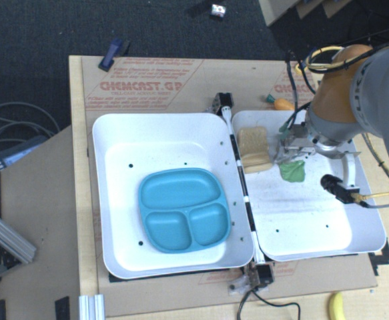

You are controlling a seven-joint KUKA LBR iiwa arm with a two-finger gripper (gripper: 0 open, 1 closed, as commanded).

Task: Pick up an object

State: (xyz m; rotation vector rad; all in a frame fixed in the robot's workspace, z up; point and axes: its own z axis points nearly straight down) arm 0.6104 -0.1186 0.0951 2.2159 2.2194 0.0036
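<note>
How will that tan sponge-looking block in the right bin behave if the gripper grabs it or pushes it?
The tan block looks porous like a sponge, so it probably squashes under a pinch and weighs little for its bulk. It lies flat with broad faces, so it should slide, not roll. It sits against the right bin's left wall, which may block a push that way.

You'll see a yellow item (336, 306) at the tabletop's (81, 179) near right edge, a blue clip (113, 53) far left, and cables (11, 135) on the left floor.
</note>
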